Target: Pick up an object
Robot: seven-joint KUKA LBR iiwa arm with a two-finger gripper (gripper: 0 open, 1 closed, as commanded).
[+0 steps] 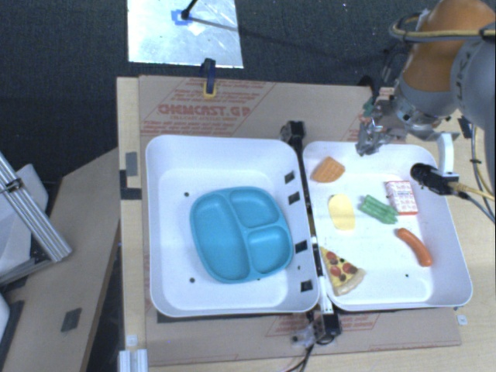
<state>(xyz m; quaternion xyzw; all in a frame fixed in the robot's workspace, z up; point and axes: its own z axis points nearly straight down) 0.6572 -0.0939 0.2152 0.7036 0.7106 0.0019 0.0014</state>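
The grey arm with its orange band [449, 37] enters from the right and is cut off by the frame edge, so its base is unseen. Its tool [370, 144] hangs above the far rim of the right-hand shallow white bin [449, 281]; the fingers are small and blurred against the cables, so whether they are spread or pressed together cannot be told, and nothing is seen between them.

In the right bin lie the candidate objects: an orange wedge-shaped toy [328, 170] near the far left corner, just beside the tool's position; a pale yellow rounded piece [341, 211]; a green ridged piece [378, 209]; a small red-and-white printed packet [401, 197], whose print is too small to read; an orange-red sausage-shaped toy [414, 247]; and a toy pizza slice [341, 270] lying against the bin's left wall.

The left-hand white bin [174, 285] holds a light blue three-compartment plastic tray [240, 232].

Both bins rest on a brown cardboard sheet [232, 107] covering the worktop [77, 270]. Red lettering on it reads roughly "CHEMCAST GP", mostly legible; further print at the near edge is partly hidden by the bins. A yellow-and-black clamp [209, 78] grips the sheet's far edge. Beyond it lies a shiny metal plate [184, 22] bearing a small blue mark.
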